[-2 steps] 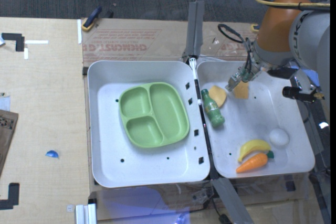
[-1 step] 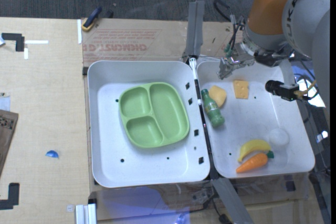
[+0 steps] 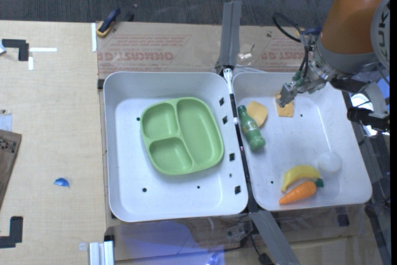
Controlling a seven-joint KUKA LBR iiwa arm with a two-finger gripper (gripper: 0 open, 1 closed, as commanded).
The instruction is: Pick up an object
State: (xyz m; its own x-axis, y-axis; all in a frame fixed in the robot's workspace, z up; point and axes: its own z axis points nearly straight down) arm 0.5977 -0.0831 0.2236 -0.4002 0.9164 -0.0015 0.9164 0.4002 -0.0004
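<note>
Your pincer (image 3: 288,96) sits low over the far end of the right bin (image 3: 347,133), directly above a small tan wedge (image 3: 285,110) that lies on the bin floor; whether it touches the wedge, or how wide it stands, you cannot tell from this angle. This looks like the reach-and-grasp step, nothing lifted yet. Next you need a firm close on the wedge and a straight rise. The green bottle (image 3: 251,128), banana (image 3: 299,174) and carrot (image 3: 298,192) lie nearer in the same bin; the green tray (image 3: 182,134) fills the left bin (image 3: 118,146).
</note>
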